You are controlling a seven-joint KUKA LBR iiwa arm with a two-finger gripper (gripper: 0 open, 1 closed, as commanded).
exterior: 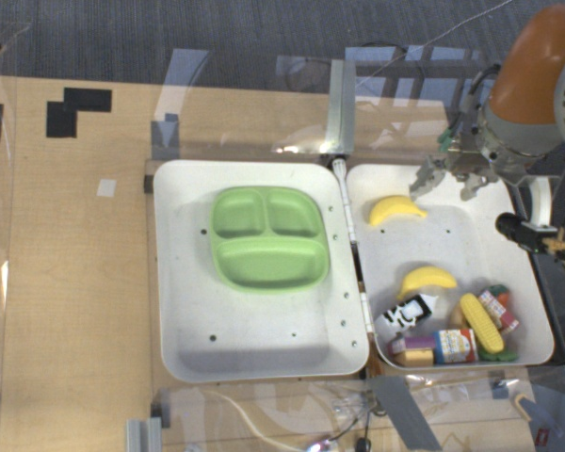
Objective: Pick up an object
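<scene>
The likeliest target, a yellow banana (396, 210), is lying in the upper left part of the right bin (518, 281), close to the divider (350, 243) between the two bins and well apart from the other things. The gripper (449, 183) is hanging just to its right, near the bin's back edge, with its two fingers spread and nothing between them. A second banana (427, 279) is sitting lower down, and beyond it a crowd is gathering along the front wall: a black-and-white cow toy (408, 313), a corn cob (481, 323), a small red box (498, 309) and a carton (455, 346). In my judgement the main risk is a glancing grasp: the banana is curved and smooth, so fingers closing off its middle could be squeezing it sideways and letting it skid toward the divider, where the wall would be blocking one finger. Coming down too near the back edge could also be knocking a finger on the rim. Room for moving is looking good around this banana, with bare floor on its right and below it; the front corner is far tighter, its things touching or nearly so. The left bin (184, 271) is carrying a green divided plate (267, 236), and the wooden tabletop (66, 252) is stretching out to the left.
</scene>
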